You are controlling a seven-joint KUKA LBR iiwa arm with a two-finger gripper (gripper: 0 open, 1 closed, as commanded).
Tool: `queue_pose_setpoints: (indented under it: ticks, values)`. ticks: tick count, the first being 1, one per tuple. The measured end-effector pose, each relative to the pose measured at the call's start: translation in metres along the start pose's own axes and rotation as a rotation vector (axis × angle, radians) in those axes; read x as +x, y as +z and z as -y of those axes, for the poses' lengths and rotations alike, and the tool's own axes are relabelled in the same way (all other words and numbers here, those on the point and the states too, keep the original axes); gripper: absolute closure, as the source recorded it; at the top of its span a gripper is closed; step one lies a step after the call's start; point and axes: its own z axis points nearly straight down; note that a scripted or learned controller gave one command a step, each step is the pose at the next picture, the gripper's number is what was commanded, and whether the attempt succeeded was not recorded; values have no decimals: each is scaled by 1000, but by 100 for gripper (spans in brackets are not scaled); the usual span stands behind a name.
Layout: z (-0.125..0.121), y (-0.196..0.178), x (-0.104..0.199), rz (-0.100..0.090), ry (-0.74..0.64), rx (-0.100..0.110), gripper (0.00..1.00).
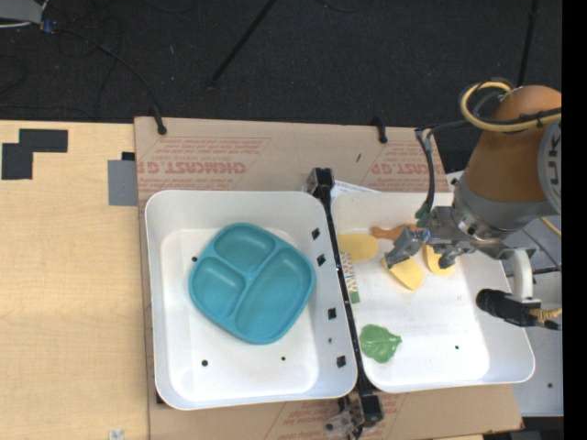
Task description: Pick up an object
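Two white bins sit side by side on the surface. The left bin [174,246] holds a teal divided plate [251,282]. My gripper [424,246] hangs low in the right bin [495,346], among yellow pieces [407,273], with a green piece [378,343] nearer the front; I cannot tell how it stands.

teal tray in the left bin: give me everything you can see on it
The teal tray is a rounded, plastic-looking divided plate with three compartments: a small one at upper left, one across the top, and a long one at lower right, split by raised ridges. It lies flat, right side up and turned at a slant, on the floor of the left bin, roughly central. Nothing sits in its compartments. The gripper is over the right bin, well apart from it.
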Motion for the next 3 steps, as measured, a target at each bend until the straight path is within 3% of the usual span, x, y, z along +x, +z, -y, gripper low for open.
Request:
queue_pose_setpoints:
  ticks: [1, 3]
  values:
    - [-3, -7, 0, 1, -2, -13, 0]
    - [-5, 119, 1, 0, -1, -8, 0]
